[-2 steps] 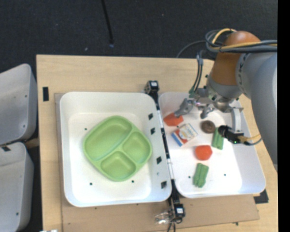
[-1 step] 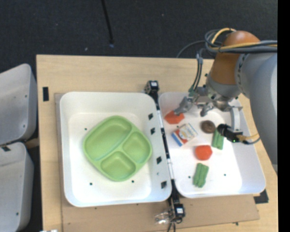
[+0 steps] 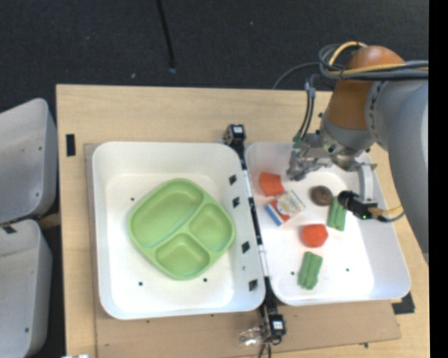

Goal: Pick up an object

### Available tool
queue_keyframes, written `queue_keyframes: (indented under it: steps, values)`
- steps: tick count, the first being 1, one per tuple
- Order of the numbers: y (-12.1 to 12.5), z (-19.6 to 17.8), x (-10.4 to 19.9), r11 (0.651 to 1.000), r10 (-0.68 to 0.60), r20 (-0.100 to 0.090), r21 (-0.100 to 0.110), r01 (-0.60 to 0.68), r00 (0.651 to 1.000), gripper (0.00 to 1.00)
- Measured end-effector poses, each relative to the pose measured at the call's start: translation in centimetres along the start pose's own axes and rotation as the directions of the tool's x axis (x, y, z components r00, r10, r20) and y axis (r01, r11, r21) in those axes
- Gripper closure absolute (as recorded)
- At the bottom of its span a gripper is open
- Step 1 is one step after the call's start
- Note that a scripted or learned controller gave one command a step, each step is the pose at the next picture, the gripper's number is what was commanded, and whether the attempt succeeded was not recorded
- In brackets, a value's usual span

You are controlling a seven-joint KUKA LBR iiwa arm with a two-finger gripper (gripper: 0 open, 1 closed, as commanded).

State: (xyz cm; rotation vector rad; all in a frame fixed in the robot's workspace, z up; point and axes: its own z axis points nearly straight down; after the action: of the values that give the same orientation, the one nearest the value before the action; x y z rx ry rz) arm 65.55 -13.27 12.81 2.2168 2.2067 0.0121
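Note:
The right bin holds several small items: an orange block, a red-white-blue carton, a dark brown round piece, a red ball-like object, a green piece and a larger green piece. My gripper hangs over the bin's back part, between the orange block and the brown piece, just above the carton. Nothing shows between its fingers.
The left bin carries a green three-compartment plate. A divider with black clips runs between the bins. A black cable crosses the dark floor behind the bench. White chairs stand at the left.

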Motion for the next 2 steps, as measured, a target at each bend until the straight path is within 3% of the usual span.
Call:
queue_keyframes:
  steps: [1, 2]
  values:
    - [-0.6, -4.7, 0.1, 1.000, -0.001, -0.003, 0.011, 0.001, 1.000, 1.00]
    - [-0.4, -9.2, -0.1, 1.000, -0.005, -0.002, 0.009, 0.005, 1.000, 1.00]
